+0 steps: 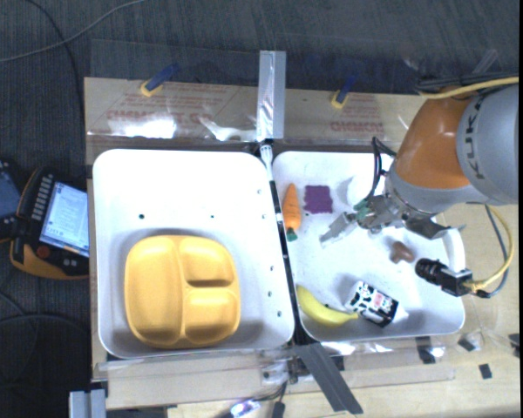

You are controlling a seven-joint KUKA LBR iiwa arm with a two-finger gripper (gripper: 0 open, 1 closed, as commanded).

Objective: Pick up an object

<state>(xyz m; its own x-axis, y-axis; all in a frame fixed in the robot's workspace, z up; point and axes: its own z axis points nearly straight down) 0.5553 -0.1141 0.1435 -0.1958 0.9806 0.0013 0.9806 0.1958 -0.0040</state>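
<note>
Working in the right bin, with the gripper hanging low over bare white floor near the middle. Not holding anything that can be seen, and how wide the pincer stands cannot be told from this slant.

Judging the nearest candidates to be the purple block, just up and to the left of the tip, and the orange carrot, lying against the divider beside that block. Also lying within reach: a small brown piece toward the arm's side, a banana along the near wall, and a black-and-white carton touching the banana's end.

Probably settling on a target and lining up for the descent. Doing it well likely means:
- favouring the purple block, which sits apart from walls and leaves room on both sides
- centring over it before dropping, not approaching at a slant
- coming straight down until close to the floor, then closing
- avoiding the carrot for now, since the divider is crowding one side
- avoiding the banana and carton too, as these are touching and could shift together

Leaving the yellow tray in the left bin alone.
</note>
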